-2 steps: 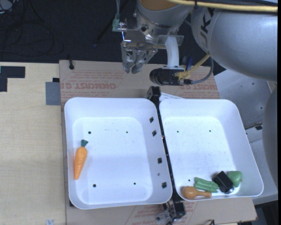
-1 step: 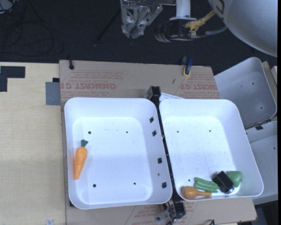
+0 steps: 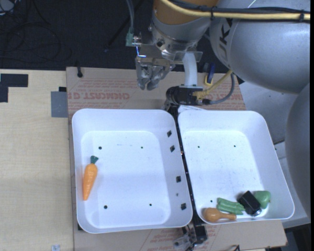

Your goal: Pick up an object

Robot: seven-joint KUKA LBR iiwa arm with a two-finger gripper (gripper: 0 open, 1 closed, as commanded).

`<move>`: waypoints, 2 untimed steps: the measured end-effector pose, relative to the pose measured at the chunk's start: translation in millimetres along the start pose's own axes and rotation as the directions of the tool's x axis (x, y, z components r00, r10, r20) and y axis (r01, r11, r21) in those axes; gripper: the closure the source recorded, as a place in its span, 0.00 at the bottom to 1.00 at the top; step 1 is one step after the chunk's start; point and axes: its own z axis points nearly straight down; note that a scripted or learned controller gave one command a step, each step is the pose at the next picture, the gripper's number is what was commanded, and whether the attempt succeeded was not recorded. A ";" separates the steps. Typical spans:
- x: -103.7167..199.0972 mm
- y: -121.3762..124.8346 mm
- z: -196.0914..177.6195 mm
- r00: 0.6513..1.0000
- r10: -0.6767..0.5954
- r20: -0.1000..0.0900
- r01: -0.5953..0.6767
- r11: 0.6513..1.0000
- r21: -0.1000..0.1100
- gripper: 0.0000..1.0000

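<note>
An orange toy carrot (image 3: 89,177) with a green top lies at the left edge of the left bin (image 3: 123,123). In the front right corner of the right bin (image 3: 225,124) sit an orange pear-shaped toy (image 3: 218,215), a green bean-like toy (image 3: 230,206), a black block (image 3: 249,202) and a green piece (image 3: 262,196). My gripper (image 3: 149,80) hangs high above the cardboard behind the left bin, far from all objects. Its fingers look close together with nothing between them.
The two white bins stand side by side on a cardboard sheet (image 3: 110,90), joined by a black clip strip (image 3: 178,161). Cables (image 3: 220,90) hang behind the right bin. The large grey arm fills the upper right.
</note>
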 end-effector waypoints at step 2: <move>34.8 1.9 53.6 1.000 -0.010 -0.008 0.010 1.000 -0.019 1.00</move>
